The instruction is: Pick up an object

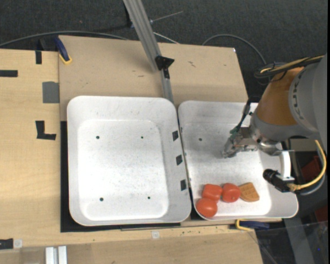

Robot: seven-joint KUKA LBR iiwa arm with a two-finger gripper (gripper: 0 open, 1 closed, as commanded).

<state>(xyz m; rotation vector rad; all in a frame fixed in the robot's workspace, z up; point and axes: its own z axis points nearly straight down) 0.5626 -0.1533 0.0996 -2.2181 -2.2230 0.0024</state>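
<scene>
Hand low over the right bin, short of the objects

The hand (231,147) hung low over the bare middle of the right bin (209,120), and whether it was spread or closed could not be told from this slanted view; nothing was visibly held. The candidate objects lay well apart from it, clustered along the bin's near edge: three red pieces (215,197) touching one another, with a tan piece (249,192) just beside them on the right. The left bin (124,158) sat alongside on the tabletop (22,147). By the look of it, this was the approach step, with no grasp made. The next move would likely call for shifting toward the near edge and descending squarely over a single piece, since the crowding could spoil a clean grip.
</scene>
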